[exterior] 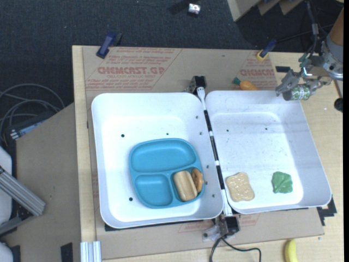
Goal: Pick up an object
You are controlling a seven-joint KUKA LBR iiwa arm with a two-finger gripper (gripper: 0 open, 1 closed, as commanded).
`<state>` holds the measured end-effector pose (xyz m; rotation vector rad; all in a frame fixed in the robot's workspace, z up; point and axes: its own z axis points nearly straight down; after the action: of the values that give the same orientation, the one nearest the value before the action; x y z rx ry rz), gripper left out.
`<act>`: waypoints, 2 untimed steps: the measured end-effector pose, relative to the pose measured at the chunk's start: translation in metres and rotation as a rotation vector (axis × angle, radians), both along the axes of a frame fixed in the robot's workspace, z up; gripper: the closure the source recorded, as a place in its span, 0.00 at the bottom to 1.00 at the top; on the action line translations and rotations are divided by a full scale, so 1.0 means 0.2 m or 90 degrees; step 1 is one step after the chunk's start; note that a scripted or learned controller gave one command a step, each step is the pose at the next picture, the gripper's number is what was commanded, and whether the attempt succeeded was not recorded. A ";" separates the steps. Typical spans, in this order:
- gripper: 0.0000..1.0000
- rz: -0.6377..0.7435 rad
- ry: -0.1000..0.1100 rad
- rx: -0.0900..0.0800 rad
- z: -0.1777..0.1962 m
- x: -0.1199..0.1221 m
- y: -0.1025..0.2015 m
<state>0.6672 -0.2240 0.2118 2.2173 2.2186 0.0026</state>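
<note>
My gripper point(298, 89) hangs over the far right corner of the right bin point(262, 121), just above its rim. Between its fingers sits a small greenish, can-like object point(299, 94), and the fingers are shut on it. Near the front of that bin lie a tan cracker-shaped piece point(240, 187) and a green leafy piece point(282, 182). The left bin point(109, 146) holds a blue divided plate point(161, 157) with a brown bread-like toy point(188, 184) in its front right compartment.
A small orange item point(246, 84) lies on the bench behind the right bin. Clamps point(109, 44) sit at the board's back edge. A yellow object point(290, 251) shows at the front right. Cables lie on the floor to the left.
</note>
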 end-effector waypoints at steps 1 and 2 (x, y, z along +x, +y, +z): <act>0.00 0.000 0.000 0.000 0.05 0.00 0.00; 0.00 0.000 0.000 0.000 0.09 0.00 0.00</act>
<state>0.6671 -0.2241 0.2303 2.2176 2.2184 0.0029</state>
